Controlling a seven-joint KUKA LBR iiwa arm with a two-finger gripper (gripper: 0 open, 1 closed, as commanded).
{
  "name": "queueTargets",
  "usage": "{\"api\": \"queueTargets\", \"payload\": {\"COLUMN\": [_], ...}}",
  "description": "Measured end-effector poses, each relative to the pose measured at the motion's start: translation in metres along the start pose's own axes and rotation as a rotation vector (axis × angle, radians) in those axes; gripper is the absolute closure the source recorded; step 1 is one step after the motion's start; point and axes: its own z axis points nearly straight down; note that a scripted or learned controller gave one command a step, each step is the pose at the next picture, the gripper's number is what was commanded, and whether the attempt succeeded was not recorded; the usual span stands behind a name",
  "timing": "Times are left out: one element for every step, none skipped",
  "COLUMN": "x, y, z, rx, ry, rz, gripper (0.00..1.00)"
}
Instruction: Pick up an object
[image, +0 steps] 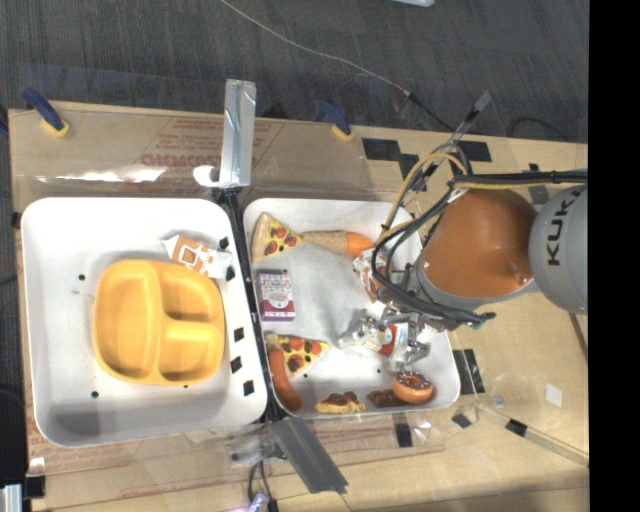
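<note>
The claw (385, 335) hangs low in the right bin (330, 215), near that bin's front right corner. It is too blurry to tell what state it is in. The donut (412, 386) sits just beside it, toward the front edge, so it looks like the easiest thing to grab.

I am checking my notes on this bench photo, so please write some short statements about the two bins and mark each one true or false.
1. The yellow tray lies in the left bin. True.
2. The claw is above the left bin. False: it is over the right bin.
3. Two pizza slices, one and another, are in the right bin. True.
4. The yellow tray has one single compartment. False: it has several compartments.
5. The donut lies in the right bin's upper left corner. False: lower right.
</note>
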Motion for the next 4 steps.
{"api": "queueTargets", "payload": {"x": [0.0,0.002,-0.01,-0.019], "y": [0.0,0.007,0.033,0.045], "z": [0.0,0.001,0.001,0.001], "rx": [0.0,-0.002,-0.003,-0.004], "ry": [-0.001,0.0,0.001,0.001], "rz": [0.0,0.03,0.236,0.29], "gripper": [0.0,0.0,0.0,0.0]}}
